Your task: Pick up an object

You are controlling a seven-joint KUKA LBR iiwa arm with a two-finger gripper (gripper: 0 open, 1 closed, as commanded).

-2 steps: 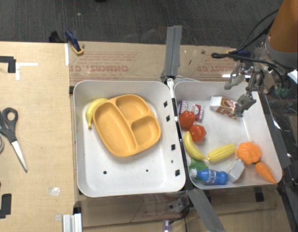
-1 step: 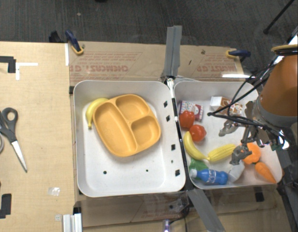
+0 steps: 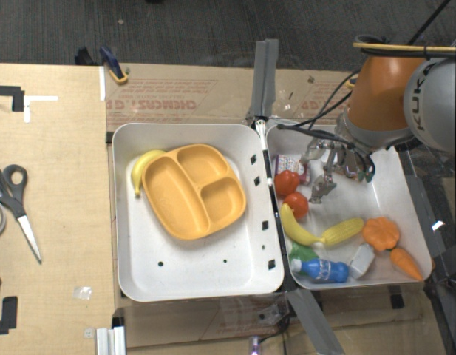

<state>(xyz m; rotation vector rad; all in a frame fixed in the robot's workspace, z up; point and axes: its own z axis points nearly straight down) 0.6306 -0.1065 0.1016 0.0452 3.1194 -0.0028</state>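
R bin (image 3: 394,170) top half open; toys (image 3: 338,231) crowd bottom. L bin (image 3: 131,272): tray (image 3: 194,191) blocks centre.

Even, bright overhead light fills the scene. The white bins (image 3: 124,220) come out nearly washed out, with soft, short shadows under the yellow tray (image 3: 194,191). The picture is fairly sharp, slightly grainy over the dark floor (image 3: 213,13).

At three o'clock, on the grey casing of my arm (image 3: 434,106), I read the letters "KU" — the rest runs off the edge. At twelve o'clock, the cardboard sheet (image 3: 176,95) behind the bins carries red lettering, upside down — too blurred to read.
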